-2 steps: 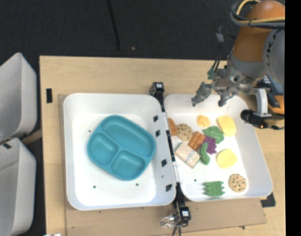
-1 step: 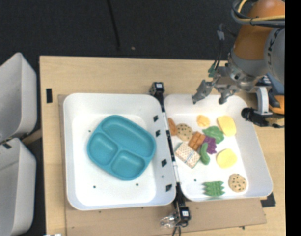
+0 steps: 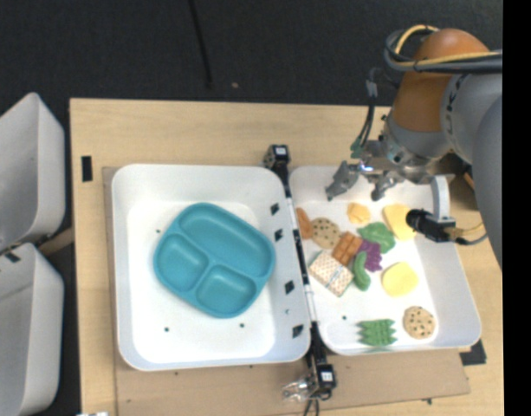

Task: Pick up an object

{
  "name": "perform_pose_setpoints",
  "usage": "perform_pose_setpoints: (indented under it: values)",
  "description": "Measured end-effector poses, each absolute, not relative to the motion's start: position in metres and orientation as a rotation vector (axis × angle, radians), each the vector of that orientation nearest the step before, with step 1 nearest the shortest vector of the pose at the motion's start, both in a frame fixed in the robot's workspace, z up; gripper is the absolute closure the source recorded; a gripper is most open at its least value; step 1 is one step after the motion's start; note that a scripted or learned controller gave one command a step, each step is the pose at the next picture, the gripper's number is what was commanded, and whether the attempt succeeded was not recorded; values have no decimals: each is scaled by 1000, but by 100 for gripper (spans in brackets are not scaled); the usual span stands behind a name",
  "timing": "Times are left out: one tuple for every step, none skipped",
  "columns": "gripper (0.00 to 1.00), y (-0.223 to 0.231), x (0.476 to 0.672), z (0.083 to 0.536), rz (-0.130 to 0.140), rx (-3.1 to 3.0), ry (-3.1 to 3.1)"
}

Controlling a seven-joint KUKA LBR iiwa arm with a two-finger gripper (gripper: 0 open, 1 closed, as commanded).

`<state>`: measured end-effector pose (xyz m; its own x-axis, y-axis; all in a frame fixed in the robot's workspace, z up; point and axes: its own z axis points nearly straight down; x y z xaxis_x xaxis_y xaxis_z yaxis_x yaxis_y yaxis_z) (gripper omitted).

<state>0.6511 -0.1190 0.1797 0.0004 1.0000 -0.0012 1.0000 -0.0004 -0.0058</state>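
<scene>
Tool (image 3: 362, 183) hangs over the right bin's (image 3: 451, 319) far edge, fingers spread and holding nothing; toy food (image 3: 352, 254) is clustered just near of it, handy for a straight drop.

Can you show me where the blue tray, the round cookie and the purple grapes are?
Blue tray (image 3: 215, 258): camera view, on the ridge between its compartments, left bin.
Cookie (image 3: 418, 321): camera view, middle of its top, right bin's near corner.
Grapes (image 3: 371, 253): camera view, middle of the bunch, right bin.
</scene>
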Motion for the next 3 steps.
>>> perform_pose_setpoints:
  values:
    - [0,-120,654,135,7,-2221,-2218]
    - [0,-121,654,98,5,-2224,-2218]
    - [100,-122,655,109,2,-2228,-2217]
